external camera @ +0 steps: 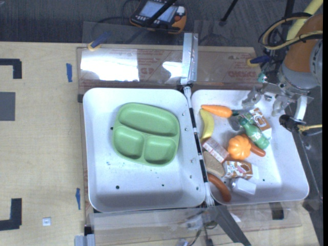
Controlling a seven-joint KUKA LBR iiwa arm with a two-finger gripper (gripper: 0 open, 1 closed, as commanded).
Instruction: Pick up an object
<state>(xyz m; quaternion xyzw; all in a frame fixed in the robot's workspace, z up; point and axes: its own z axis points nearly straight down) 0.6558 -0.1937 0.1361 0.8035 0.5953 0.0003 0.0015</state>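
Clutter in the right bin [287, 183] makes several things hard to read: beside the pumpkin [239, 146] lie small printed packets [215, 151] whose labels are too blurred to name, and a pale block [245, 187] at the lower edge is just as unclear. My arm [302, 55] comes in at the upper right of the frame and is cut off by the top edge, its orange band partly behind yellow cable. My gripper [259, 97] hangs over the upper part of the right bin, just above a green bottle [252, 128]. Metal parts there blend together, so I cannot tell how my jaws stand, and I see nothing between them. A carrot [216, 110] lies to its left, a banana [206, 124] below that, a sausage [220, 188] near the bin's lower left corner. The left bin [97, 183] holds a green tray [146, 133] with three compartments.
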